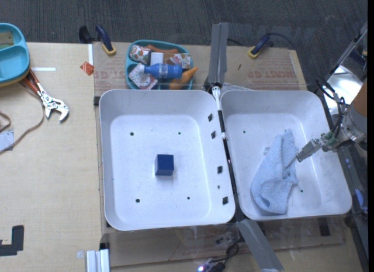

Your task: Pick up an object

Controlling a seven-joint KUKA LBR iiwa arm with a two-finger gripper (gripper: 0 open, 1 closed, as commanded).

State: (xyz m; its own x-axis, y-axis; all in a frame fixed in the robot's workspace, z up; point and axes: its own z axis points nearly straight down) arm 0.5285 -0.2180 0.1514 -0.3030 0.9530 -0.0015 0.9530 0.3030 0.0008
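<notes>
Teal bowl [159, 66] of packets and a blue bottle behind the left bin. Wrench [51, 104] on wooden bench [47, 195], left. Teal tray [11, 51] at far left edge. Blue-handled clamp [104, 39] and yellow clamp [258, 46] at the bench's back edge.

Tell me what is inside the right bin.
A crumpled grey cloth lies in the right bin, with the gripper at its upper edge. Anything beneath the cloth is covered.
</notes>
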